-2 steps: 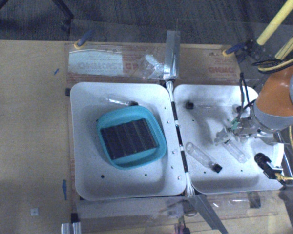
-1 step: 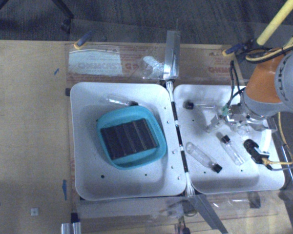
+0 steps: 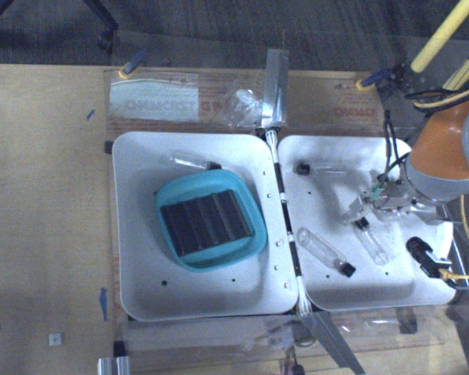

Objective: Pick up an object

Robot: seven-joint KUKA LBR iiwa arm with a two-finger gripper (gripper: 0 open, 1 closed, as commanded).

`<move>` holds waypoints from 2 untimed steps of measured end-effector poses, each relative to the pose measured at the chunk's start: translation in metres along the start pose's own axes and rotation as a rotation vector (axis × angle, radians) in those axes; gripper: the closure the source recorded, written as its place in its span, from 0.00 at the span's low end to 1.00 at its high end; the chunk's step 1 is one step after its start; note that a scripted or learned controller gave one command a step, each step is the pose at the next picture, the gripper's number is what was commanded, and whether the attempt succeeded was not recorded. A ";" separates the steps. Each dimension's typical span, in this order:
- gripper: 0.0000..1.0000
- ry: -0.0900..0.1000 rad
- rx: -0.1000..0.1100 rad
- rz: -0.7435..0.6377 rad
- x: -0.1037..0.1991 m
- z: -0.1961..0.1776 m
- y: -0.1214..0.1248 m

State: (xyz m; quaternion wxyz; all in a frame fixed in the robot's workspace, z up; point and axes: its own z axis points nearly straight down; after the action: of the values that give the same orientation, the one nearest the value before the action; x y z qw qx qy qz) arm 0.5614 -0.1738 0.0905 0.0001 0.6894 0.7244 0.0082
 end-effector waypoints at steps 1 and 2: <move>0.00 -0.010 0.005 -0.017 0.036 0.002 0.003; 0.00 0.003 0.009 0.025 -0.004 -0.001 0.014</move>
State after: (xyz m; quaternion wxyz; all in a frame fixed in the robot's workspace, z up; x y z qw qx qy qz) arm 0.5753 -0.1770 0.0912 -0.0041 0.6983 0.7158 0.0058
